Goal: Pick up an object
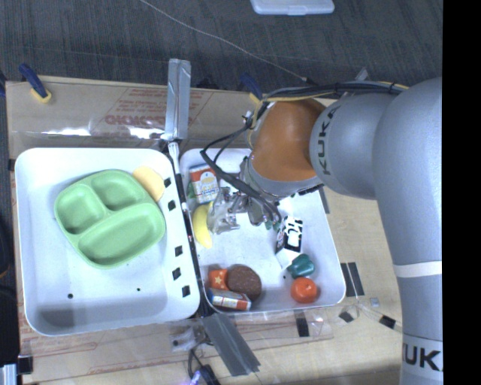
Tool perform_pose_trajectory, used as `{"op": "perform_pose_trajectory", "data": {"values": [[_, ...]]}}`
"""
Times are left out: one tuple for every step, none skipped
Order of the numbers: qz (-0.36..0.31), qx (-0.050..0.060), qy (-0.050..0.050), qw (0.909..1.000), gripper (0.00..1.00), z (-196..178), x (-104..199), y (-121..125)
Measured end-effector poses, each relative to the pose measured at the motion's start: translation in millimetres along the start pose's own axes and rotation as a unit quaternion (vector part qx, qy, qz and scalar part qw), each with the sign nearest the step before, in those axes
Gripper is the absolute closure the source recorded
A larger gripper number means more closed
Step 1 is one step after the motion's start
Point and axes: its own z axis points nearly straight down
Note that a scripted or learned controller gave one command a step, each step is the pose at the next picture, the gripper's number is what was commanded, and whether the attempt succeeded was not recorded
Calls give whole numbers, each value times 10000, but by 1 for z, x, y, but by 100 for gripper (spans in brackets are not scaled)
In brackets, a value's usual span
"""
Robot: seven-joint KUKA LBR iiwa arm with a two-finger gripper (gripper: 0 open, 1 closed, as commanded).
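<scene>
Bench: brown board with red print on it, under both bins. It sits on a dark grey floor.
Clips: a blue clip holds the board at the far left corner. Another blue clip is near the top middle.
Flat white thing: it lies on the floor at the top.
Metal bar: a grey bar stands up at the top between the two bins.
Left bin: a white bin with a green tray in it. The tray has three parts. A yellow sponge touches the tray's top right corner, near the wall between the bins.
Right bin: a white bin with many small things in it.
Top of right bin: a small carton with red and green on it.
Left side of right bin: a banana, just under the carton.
Bottom of right bin: a round brown thing, a small orange thing with a star beside it, and a red and white tube below them.
Right side of right bin: a black and white packet, a dark green thing and an orange ball close together.
Arm: big and grey with an orange band. It comes in from the right over the right bin.
Gripper: it is low in the middle of the right bin, just beside the banana. I cannot tell how it is set or if it grips anything.
</scene>
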Motion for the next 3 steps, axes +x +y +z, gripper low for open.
{"op": "perform_pose_trajectory", "data": {"values": [[-33, 3, -6, 10000, 100, -10, -1, 1], [471, 3, -28, 9989, 100, -103, -33, 0], [471, 7, -35, 9989, 100, -192, -46, -29]]}}
